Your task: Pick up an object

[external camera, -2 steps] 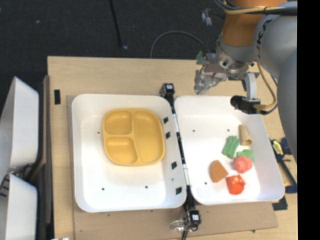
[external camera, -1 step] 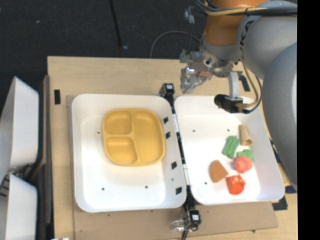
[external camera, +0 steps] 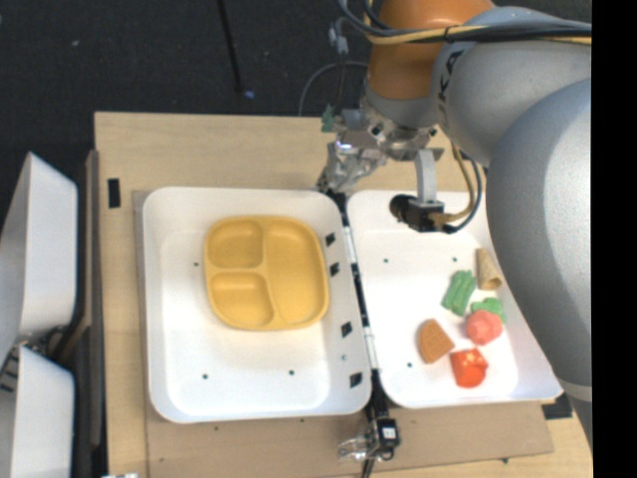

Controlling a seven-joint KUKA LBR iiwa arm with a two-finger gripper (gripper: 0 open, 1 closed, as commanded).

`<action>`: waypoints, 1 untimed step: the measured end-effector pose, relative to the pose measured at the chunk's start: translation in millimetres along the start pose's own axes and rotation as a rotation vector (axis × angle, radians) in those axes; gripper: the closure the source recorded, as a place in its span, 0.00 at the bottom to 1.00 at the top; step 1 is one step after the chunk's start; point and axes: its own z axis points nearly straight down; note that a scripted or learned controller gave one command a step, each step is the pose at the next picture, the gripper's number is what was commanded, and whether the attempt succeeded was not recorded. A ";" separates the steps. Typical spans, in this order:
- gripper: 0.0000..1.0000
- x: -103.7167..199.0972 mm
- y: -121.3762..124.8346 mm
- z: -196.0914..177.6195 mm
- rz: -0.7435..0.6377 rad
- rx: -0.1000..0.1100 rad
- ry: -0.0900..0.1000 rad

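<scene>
Task looked barely started, judging by layout: nothing lifted, all items lay on the bin floor. Gripper (external camera: 350,167) hung at the far end of the divide btwn the two bins, over the far edge, well apart from any pickable item. Whether it was wide or closed, couldn't tell; the wrist hardware blocked it and the tips were too small to read. Nothing visible in its grasp.

Right bin (external camera: 398,297) held the candidates, clustered in its near-right part: a green piece (external camera: 459,292), a tan piece (external camera: 488,269) just beside it at the right wall, a pink-red item w/ green top (external camera: 485,324), a brown wedge-shaped item (external camera: 434,341) and a red item (external camera: 469,366) nearest the near edge. They looked like toy foods, but exact types were unclear. Left bin (external camera: 169,297) held a yellow divided tray (external camera: 267,272) w/ three compartments.

Left to do, by my read: travel to the near-right cluster, descend on one item, close, lift. Basically all of it.

Writing/brands: none legible anywhere; no labels on bins, tray or arm that could be read at this res.
</scene>
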 end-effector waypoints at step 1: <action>1.00 47.9 -9.2 -2.5 -0.002 0.001 0.002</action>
